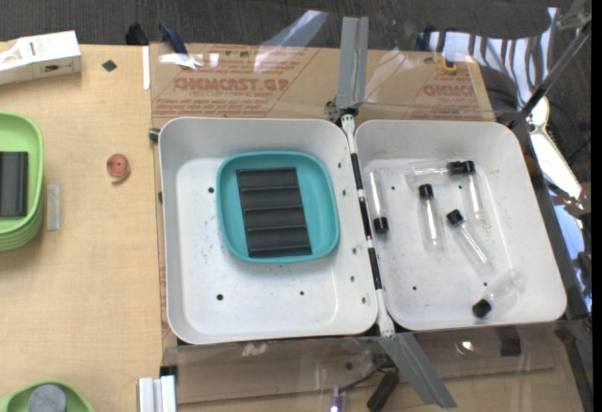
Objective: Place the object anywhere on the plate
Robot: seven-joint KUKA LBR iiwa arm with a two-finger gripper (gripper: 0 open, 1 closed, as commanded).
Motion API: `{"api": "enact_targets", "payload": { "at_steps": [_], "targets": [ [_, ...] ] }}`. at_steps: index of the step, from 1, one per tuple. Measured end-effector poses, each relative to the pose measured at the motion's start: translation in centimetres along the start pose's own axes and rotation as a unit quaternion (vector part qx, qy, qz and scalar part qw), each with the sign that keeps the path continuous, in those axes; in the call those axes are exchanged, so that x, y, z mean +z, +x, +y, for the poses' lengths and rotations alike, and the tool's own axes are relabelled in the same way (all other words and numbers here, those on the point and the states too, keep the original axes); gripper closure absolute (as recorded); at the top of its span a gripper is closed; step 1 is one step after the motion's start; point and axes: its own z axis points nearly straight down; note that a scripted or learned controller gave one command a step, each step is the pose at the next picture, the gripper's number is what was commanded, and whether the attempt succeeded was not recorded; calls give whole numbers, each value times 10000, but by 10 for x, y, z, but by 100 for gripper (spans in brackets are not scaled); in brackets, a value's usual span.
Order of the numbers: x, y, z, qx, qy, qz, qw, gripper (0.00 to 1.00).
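- Camera view looks down on two white bins: the left bin [188, 241] bears a teal plate [324, 213] with a dark ribbed insert [273, 210] on its middle, and the right bin [527, 213] holds the objects.
- Those objects are clear vials with black caps, scattered loose: one [377, 203] along the bin's 9 o'clock wall, one [428, 211] near the centre, one [442, 172] lying crosswise toward 12 o'clock, one [467, 233] slanting just right of centre, and one [497, 295] at about 5 o'clock.
- I judge them light, stiff and smooth, likely to roll or slip, and possibly fragile if glass; which material cannot be told.
- Best hold, in my judgement, is across the tube's middle, fingers square to its long axis, since a grip by the cap would let it swing.
- Central vials lie apart from the walls and look easiest to reach; the wall-side one looks awkward.
- Of the gripper I cannot tell the state.
- No vial lies on the plate yet.
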Motion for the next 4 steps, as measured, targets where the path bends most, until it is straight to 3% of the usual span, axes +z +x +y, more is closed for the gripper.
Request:
{"api": "enact_targets", "payload": {
  "at_steps": [1, 2, 4],
  "targets": [
    [1, -9, -12, 495, 21, -6, 9988, 0],
    [1, -4, -7, 1064, 8, -4, 9943, 0],
    [0, -15, -8, 2193, 11, -4, 9757, 0]
  ]
}}
